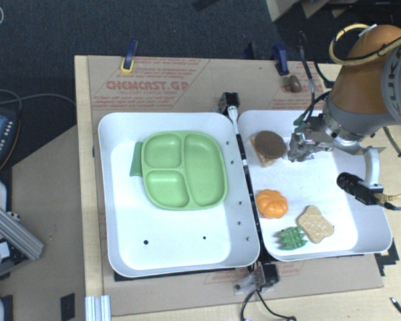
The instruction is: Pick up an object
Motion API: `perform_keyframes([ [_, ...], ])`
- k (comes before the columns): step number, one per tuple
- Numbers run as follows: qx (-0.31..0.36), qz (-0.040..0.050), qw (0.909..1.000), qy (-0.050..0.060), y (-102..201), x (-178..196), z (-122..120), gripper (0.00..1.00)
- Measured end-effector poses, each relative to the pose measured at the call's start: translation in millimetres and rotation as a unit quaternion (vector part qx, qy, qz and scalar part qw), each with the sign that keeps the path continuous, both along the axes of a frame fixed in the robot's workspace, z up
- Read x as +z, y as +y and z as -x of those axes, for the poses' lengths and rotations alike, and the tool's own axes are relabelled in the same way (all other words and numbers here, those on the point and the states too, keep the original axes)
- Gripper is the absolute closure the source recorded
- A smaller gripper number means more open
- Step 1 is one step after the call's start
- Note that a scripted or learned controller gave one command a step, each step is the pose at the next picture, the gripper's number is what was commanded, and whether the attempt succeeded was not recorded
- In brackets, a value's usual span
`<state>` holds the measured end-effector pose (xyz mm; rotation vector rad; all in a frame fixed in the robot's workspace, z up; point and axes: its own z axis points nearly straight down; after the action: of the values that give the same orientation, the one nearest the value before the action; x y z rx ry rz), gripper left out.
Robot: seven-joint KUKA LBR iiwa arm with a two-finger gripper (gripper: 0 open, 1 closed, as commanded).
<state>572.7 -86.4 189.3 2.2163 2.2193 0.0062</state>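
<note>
Reaching in: the arm [364,79] comes from the right over the right bin [371,236], its orange band above the wrist, the wrist bent down toward the bin's upper part.
Hand: the hand [301,149] hangs low over the right bin's upper left area, just beside a brown bread-like piece [268,147]; whether it touches that piece cannot be told.
Hand state: cannot tell how far open it is, and nothing can be seen held in it.
Right bin contents: an orange pumpkin-shaped piece [272,204] near the left wall; a tan toast-like slice [315,224] and a green leafy piece [291,237] touching each other, toward the lower edge.
Left bin: the left bin [120,199] holds a green divided tray [182,170].
Bench: the bench [90,99] carries both bins side by side.
</note>
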Motion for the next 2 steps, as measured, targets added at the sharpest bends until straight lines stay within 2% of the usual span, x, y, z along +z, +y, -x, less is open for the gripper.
perform_keyframes([
  [1, 0.000, 0.0002, 1.0000, 0.000, 0.1, 38.2, -1.3, 1.00],
  [2, 0.002, -0.0007, 1.0000, 0.001, 40.3, 43.2, -24.8, 1.00],
])
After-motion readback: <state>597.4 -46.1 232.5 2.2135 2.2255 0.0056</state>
